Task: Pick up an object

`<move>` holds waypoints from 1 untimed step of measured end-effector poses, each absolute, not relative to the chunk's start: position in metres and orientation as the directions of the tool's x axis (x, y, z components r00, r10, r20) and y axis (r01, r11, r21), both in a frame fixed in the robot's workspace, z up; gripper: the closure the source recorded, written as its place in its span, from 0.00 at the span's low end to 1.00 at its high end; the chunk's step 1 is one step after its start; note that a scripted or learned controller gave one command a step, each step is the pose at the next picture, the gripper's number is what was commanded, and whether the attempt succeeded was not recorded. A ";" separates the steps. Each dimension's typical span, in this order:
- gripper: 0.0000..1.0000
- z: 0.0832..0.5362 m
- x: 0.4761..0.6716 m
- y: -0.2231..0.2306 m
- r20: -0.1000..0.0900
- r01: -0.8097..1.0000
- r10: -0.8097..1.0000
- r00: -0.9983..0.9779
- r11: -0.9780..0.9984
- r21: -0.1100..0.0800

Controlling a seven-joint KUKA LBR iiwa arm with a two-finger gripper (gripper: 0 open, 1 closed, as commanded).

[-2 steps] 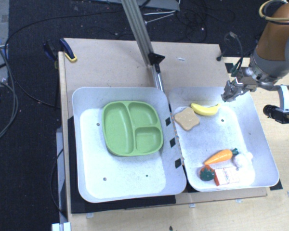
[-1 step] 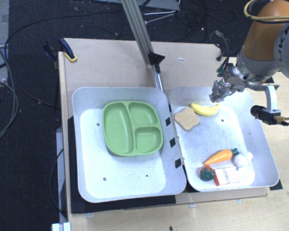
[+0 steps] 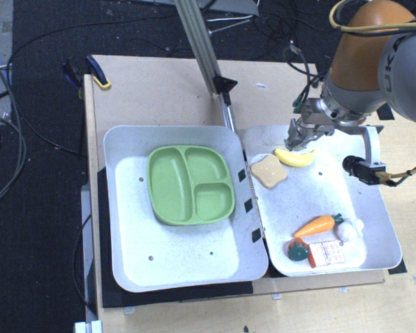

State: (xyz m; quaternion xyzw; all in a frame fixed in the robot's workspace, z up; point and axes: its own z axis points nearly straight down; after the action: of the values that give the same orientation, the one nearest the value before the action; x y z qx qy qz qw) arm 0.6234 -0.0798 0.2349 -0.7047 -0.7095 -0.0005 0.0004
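Tool point(image 3: 297, 143) just above banana point(image 3: 295, 158)

arm point(image 3: 378, 54) cut off at right edge, banana point(image 3: 296, 158) partly hidden by gripper point(image 3: 298, 139)

Single fixed camera, mounted above the worktop point(image 3: 159, 82), facing down at a slant, at middling range, taking in both bins point(image 3: 125, 255) with the arm point(image 3: 374, 54) at right.
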 end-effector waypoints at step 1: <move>1.00 0.240 0.604 -0.028 0.002 1.000 1.000 -0.008 0.008 -0.001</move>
State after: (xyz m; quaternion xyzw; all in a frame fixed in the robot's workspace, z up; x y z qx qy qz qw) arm 0.6036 -0.0281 0.2401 -0.7044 -0.7098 -0.0003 0.0013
